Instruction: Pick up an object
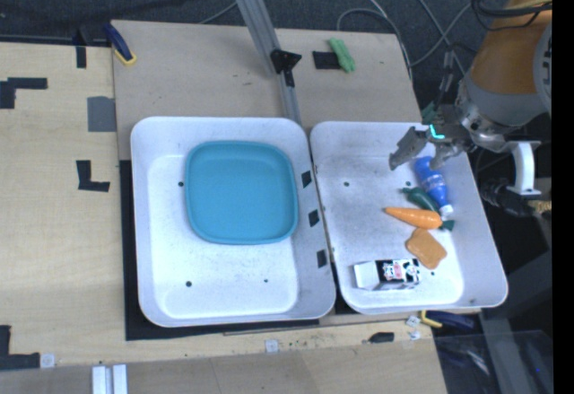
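From the camera view, we see the end effector [429, 148] with fingers spread, gripping nothing, hovering over the right bin [359, 204] just above a blue bottle [433, 183]. Below it lie a carrot [413, 216], a tan slice (perhaps bread) [427, 249] and a small carton [387, 273] — the left bin [161, 284] holds a blue plate [240, 192].

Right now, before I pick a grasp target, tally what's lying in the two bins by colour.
Blue: 2, the plate in the left bin and the bottle in the right bin.
Orange: 2, the carrot and the flat orange piece.
White and black: 1, the small carton.
Total: 5.
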